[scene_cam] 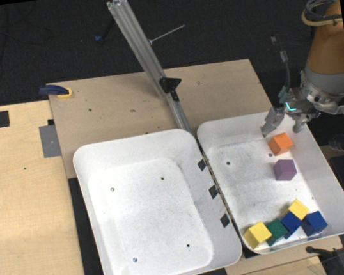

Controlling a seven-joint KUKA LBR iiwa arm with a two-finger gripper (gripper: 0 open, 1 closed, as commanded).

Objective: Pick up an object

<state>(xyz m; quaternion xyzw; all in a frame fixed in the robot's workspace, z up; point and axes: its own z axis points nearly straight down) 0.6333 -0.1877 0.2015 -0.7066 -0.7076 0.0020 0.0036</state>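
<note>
White plastic on the left: the left bin [147,215] sits under the slanted camera with nothing in it that concerns me. A metal rail [147,60] leans across the bench [115,107] behind it, down toward the seam where the two bins meet.

Past that seam is the right bin [242,174], where all the blocks lie. Along its near rim sits a tight cluster: a yellow cube [259,233], a green cube [277,229], a second yellow cube [298,209] and two blue cubes [313,222], touching or almost touching one another. Well apart from them, up the bin, a purple cube [284,169] stands alone, and just beyond it an orange cube [281,143].

What matters is the orange cube against my gripper [287,119]. My fingers are spread, one tip to the left at the bin's far rim and the other to the right, and the orange cube lies just below the gap between them in this view, a little toward the near side. It is the closest block to me by far; being a cube, it has no long axis to line up with.

My arm comes in from the right, the orange band [326,51] high above the wrist, the wrist pointing down and slightly left over the bin's far right corner. I judge a short descent toward the orange cube is what this calls for.
</note>
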